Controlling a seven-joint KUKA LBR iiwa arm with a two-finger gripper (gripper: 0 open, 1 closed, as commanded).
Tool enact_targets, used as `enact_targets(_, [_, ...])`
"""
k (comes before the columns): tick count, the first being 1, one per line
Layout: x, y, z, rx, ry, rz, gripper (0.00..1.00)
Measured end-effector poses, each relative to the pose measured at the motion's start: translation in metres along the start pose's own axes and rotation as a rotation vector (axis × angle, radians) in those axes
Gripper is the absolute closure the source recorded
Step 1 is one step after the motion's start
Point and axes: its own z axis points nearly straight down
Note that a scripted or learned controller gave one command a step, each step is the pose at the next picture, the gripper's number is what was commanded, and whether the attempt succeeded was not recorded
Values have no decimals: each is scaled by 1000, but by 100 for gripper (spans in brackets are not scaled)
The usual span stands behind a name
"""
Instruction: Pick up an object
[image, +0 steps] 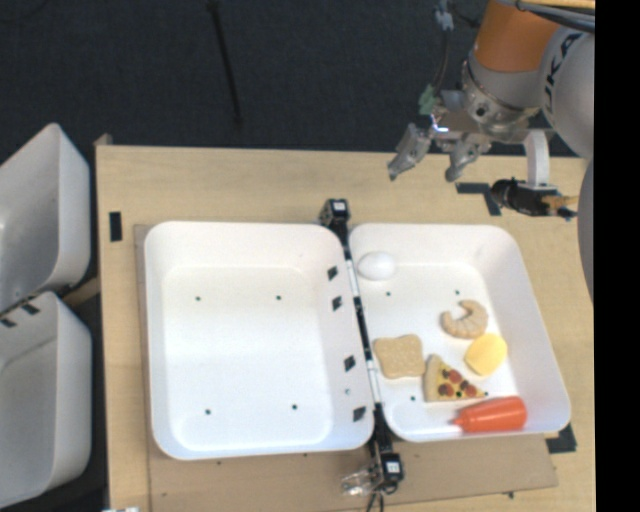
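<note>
My gripper (432, 160) hangs high above the back edge of the right bin (520, 262), fingers spread open with nothing between them. In the right bin lie a white egg (377, 265) near the back left corner, a croissant (465, 319), a yellow lemon-like piece (487, 353), a slice of toast (399, 356), a pizza wedge (445, 381) and an orange-red carrot-shaped piece (491, 415) at the front wall. All of these sit well below and in front of the gripper.
The left bin (160, 330) lies beside the right one, joined by a black-clipped divider (352, 320). White box shapes (35, 300) stand at the far left off the bench. Bare wooden bench (250, 180) stretches behind the bins.
</note>
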Motion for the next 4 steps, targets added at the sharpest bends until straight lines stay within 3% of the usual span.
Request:
enact_targets(1, [50, -13, -212, -1, 1, 0, 0])
enact_targets(2, [46, -12, -210, 18, -3, 1, 100])
enact_targets(4, [180, -82, -222, 21, 2, -2, 100])
